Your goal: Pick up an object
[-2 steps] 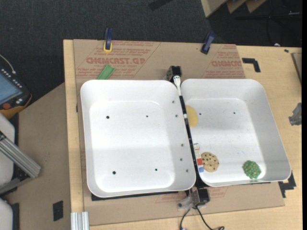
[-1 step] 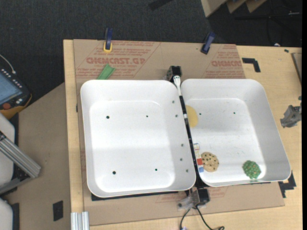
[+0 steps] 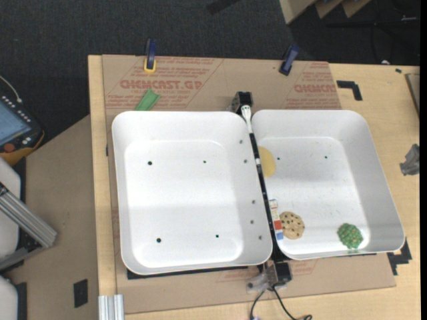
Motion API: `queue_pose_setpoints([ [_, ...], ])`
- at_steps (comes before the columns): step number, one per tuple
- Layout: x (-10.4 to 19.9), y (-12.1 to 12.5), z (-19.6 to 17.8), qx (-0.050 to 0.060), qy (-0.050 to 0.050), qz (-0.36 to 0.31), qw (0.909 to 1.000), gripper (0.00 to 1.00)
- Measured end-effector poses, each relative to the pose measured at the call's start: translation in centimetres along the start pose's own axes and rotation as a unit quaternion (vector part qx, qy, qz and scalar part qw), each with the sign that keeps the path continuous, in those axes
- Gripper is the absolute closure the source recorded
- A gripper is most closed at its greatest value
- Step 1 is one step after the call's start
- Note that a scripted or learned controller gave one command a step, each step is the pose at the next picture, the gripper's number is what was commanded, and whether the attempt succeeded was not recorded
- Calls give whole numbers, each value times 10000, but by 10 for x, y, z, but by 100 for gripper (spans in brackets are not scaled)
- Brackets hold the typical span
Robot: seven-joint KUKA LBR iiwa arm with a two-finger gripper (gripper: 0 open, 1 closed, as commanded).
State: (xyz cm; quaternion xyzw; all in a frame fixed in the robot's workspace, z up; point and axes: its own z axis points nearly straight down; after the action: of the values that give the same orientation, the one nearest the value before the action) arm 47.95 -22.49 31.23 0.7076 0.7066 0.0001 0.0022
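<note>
The right bin (image 3: 373, 172) holds several small objects. A flat yellow disc (image 3: 266, 161) lies against its left wall. Near the front left corner sits a tan speckled cookie (image 3: 291, 225), with a small red, white and blue piece (image 3: 277, 227) touching its left side. A green bumpy lump (image 3: 349, 235) rests near the front right corner. A small grey part of what looks like my gripper (image 3: 409, 160) pokes in at the right edge, outside the right bin's rim and well away from every object.
The left bin (image 3: 133, 179) sits beside the right one on a cardboard sheet (image 3: 200, 79). A green strip (image 3: 147, 100) lies on the cardboard behind the left bin. Clamps (image 3: 151, 57) hold the sheet's far edge.
</note>
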Motion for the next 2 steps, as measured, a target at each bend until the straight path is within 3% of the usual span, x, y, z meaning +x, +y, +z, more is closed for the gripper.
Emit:
queue_pose_setpoints([
  [1,22,0,8,22,20,-18,10000,100],
  [2,1,0,8,3,3,-1,10000,100],
])
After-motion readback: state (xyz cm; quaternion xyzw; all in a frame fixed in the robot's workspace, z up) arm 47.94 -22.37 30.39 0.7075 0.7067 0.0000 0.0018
